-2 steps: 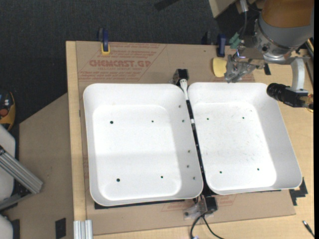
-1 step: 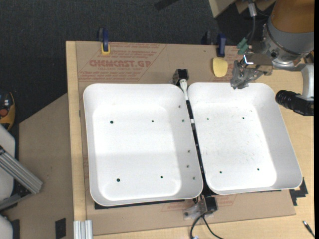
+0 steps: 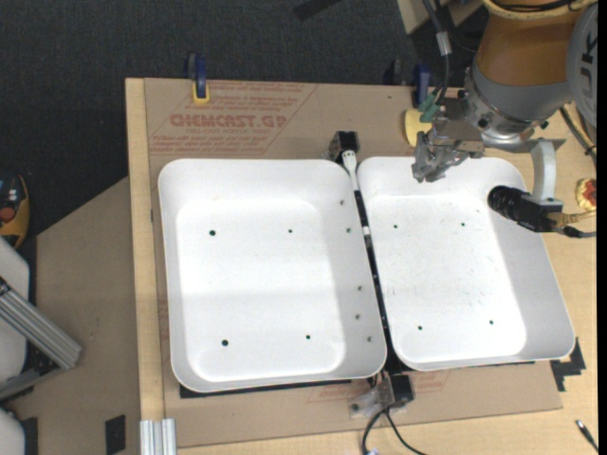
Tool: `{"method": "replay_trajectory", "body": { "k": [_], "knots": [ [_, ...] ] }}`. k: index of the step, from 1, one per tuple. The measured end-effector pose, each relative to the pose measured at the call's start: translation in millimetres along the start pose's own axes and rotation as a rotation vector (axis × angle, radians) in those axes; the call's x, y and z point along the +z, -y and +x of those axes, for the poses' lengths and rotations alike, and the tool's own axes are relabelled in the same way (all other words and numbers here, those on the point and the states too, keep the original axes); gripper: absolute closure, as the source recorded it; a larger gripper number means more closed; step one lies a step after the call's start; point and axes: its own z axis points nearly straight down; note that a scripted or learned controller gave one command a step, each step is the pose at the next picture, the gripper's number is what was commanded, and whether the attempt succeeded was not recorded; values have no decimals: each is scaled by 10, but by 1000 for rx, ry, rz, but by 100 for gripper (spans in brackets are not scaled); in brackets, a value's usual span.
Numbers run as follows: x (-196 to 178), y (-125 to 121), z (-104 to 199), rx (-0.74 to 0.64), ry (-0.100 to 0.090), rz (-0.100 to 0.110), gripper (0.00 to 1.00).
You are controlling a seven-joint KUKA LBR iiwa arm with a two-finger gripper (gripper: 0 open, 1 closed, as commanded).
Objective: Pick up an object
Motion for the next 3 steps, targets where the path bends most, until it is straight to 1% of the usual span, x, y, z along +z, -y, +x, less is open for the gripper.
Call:
{"method": "replay_trajectory", "body": {
  "k": [1, 2, 3],
  "knots": [
    [-503, 65, 31, 0, 1, -13, 100],
    [-416, 332, -63, 2, 0, -3, 100],
    [-494, 618, 95, -1, -1, -4, 100]
  ]
}}
